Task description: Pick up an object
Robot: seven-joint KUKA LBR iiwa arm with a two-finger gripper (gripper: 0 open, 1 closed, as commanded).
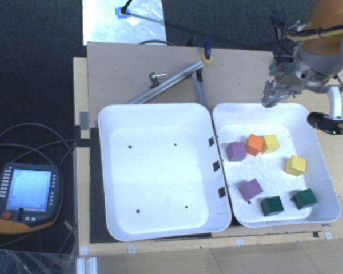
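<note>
Blocks sit in the right bin [326, 170] alone. Nearest the front wall are two green cubes, one [271, 205] left of the other [304, 198], with a purple block [251, 189] just behind and to their left. Farther back a yellow cube [295, 165] stands apart toward the right wall. Behind that, a purple block [236, 151], an orange cube [254, 144] and a second yellow cube [270, 143] form a tight row, apparently touching. The strip between this row and the back wall is bare white floor. The left bin [160, 170] shows bare floor throughout. Farthest back, the gripper [271, 100] hangs over the right bin's back rim, well apart from every block, touching nothing; whether it is spread or closed, I cannot tell.
</note>
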